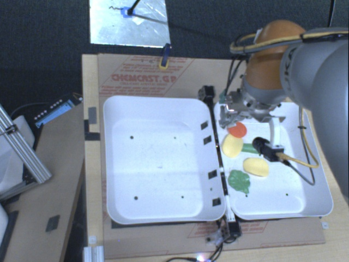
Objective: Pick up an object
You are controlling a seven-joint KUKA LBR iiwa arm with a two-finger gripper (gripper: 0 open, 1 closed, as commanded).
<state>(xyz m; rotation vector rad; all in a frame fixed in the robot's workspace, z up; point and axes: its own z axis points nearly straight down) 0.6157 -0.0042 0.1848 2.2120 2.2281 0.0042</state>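
The right bin (294, 201) holds several small objects near its left wall. An orange-red piece (238, 130) lies farthest back, with a pale yellow piece (232, 146) just in front of it. Another yellow piece (256, 167) and a flat green one (239, 180) lie nearer the front. A thin green piece (250, 148) sits between the yellow ones. My gripper (238, 117) hangs low over the back left of this bin, right above the orange-red piece, which it partly hides.
The left bin (158, 105) sits beside the right one, with black clips (212, 174) along the shared wall. A yellow cable (297, 161) and black plug (262, 146) trail from the wrist over the right bin. A shiny sheet (128, 15) lies behind the bench.
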